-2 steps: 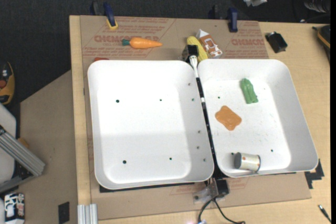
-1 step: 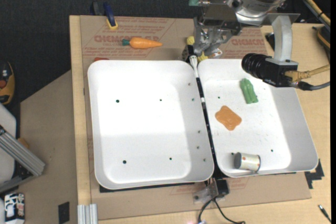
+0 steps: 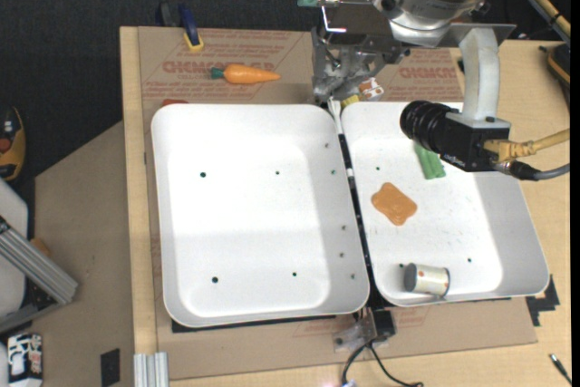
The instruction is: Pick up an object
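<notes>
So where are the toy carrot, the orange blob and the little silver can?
toy carrot [image 3: 246, 75], camera view, middle of its orange body.
orange blob [image 3: 394, 203], camera view, its centre.
silver can [image 3: 428, 279], camera view, its side wall.

An orange, flat, cookie-like piece [image 3: 393, 203] lies near the middle of the right bin [image 3: 507, 222]. A small grey and cream cylinder [image 3: 426, 279] lies on its side near the front edge. A green strip [image 3: 430, 164] lies farther back, partly hidden.

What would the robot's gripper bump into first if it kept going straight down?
Probably the top rim where the two white bins meet. The gripper hangs right over that edge, pointing down, though depth is hard to judge from this slanted view.
</notes>
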`<state>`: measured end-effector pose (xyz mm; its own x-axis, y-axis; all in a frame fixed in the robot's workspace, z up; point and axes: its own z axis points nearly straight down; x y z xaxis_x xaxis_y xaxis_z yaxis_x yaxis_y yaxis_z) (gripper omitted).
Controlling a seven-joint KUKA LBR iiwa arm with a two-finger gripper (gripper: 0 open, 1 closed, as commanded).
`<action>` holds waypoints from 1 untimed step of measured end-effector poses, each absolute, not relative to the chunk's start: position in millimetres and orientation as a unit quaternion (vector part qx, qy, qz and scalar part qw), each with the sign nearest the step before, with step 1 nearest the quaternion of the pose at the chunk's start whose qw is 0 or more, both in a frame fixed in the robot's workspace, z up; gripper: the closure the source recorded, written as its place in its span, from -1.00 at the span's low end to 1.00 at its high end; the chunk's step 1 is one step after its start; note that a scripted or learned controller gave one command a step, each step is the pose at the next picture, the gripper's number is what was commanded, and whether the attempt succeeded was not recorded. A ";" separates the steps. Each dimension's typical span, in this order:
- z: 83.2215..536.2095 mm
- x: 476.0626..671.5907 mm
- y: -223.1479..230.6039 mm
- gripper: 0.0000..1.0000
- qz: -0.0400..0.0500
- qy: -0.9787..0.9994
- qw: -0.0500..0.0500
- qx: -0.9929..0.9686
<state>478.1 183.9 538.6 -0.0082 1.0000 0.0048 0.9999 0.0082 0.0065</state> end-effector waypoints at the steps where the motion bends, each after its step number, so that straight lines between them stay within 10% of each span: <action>1: 535.3 480.0 180.7 -1.00 0.000 0.708 0.000 0.707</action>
